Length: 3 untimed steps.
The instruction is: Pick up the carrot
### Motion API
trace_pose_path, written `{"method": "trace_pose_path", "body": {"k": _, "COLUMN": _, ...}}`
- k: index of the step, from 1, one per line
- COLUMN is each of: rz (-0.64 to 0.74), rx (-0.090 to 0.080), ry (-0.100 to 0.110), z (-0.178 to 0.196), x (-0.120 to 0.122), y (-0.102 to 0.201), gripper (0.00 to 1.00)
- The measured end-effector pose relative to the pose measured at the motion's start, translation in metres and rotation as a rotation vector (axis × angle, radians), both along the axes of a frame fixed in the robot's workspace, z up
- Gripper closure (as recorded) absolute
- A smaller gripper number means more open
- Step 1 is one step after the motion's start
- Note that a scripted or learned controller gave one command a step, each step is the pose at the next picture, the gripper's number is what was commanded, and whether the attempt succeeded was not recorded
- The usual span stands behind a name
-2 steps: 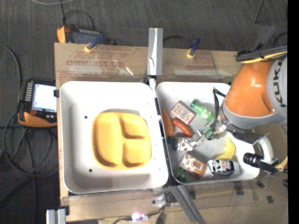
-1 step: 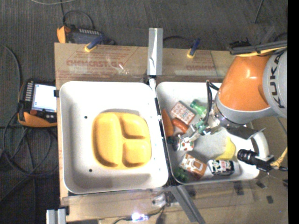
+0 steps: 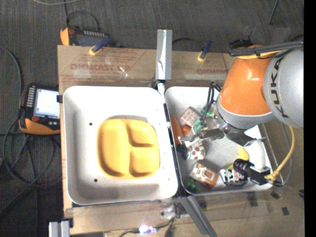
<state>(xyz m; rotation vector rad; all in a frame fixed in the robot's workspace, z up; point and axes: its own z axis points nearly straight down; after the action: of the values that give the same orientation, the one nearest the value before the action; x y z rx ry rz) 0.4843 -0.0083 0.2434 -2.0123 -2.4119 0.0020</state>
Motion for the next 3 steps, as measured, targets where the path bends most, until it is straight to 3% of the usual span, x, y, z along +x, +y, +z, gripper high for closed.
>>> {"method": "trace_pose_path", "body": {"k": 1, "rz": -0.222, "rx": -0.002, "ry": 0.002, "z": 0.001, "x": -0.001, "y": -0.021, "gripper": 1.00}}
{"method": "trace_pose_path", "body": {"k": 2, "rz": -0.448, "rx": -0.003, "ry": 0.003, "z": 0.003, "x": -0.001, "y": -0.068, "gripper": 1.00}}
{"method": "trace_pose_path", "body": {"k": 3, "rz": -0.576, "rx": -0.002, "ry": 0.003, "z": 0.004, "x": -0.001, "y": -0.089, "gripper": 1.00}}
